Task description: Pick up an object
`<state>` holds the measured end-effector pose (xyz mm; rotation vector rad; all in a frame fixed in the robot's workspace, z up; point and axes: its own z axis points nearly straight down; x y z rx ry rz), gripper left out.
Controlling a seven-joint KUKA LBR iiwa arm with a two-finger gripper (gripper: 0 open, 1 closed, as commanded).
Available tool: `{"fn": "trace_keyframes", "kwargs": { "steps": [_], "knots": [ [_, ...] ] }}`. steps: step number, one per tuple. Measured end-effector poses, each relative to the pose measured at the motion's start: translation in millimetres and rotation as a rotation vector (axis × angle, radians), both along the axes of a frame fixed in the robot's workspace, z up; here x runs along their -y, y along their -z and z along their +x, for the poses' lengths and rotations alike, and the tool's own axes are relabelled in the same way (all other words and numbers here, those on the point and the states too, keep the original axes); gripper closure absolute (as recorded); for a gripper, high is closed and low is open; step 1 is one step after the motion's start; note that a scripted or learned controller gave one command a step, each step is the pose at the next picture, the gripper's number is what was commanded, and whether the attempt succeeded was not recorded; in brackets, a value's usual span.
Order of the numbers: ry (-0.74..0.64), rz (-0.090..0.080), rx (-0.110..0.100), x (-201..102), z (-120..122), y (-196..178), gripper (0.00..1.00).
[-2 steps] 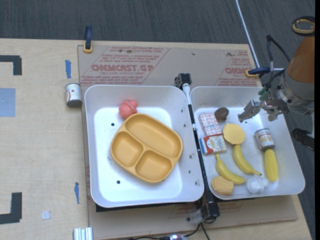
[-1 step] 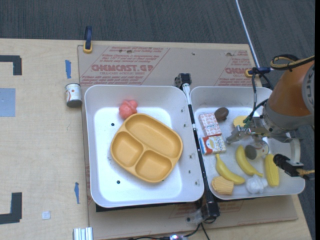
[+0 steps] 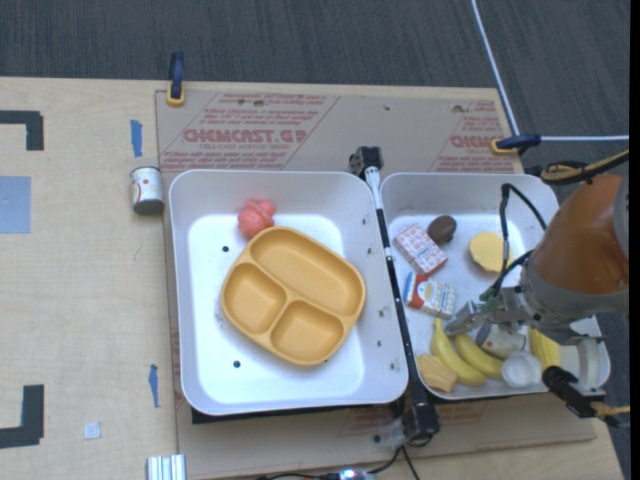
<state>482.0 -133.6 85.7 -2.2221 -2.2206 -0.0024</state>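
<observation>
Crowded right bin point(image 3: 452, 182): bananas point(image 3: 462, 356) near the front, long axis slanting from upper left to lower right, flanked by a red-and-white packet point(image 3: 421, 248), a brown ball point(image 3: 441, 229), a yellow disc point(image 3: 487, 252) and a white cap point(image 3: 519, 370). Gripper point(image 3: 478, 318) just above the bananas; jaws' spread impossible to tell. Left bin point(image 3: 190, 268): yellow divided plate point(image 3: 292, 295), pink lump point(image 3: 256, 216).

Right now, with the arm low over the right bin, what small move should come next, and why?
Probably a short descent onto the bananas. The tool hangs just above them with nothing visibly between its fingers, so the pick looks not yet made, and the bananas lie closest beneath it in the right bin.
</observation>
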Motion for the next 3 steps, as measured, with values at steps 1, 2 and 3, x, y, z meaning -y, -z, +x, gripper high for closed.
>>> {"fn": "trace_keyframes", "kwargs": {
  "steps": [1,2,3],
  "knots": [
    [-0.002,-0.001,0.004,-33.7,-0.8,-0.4,0.00],
    [0.001,-0.003,0.009,-33.0,0.9,-11.1,1.00],
    [-0.002,-0.001,0.001,-108.5,-1.7,-99.1,1.00]
  ]
}}
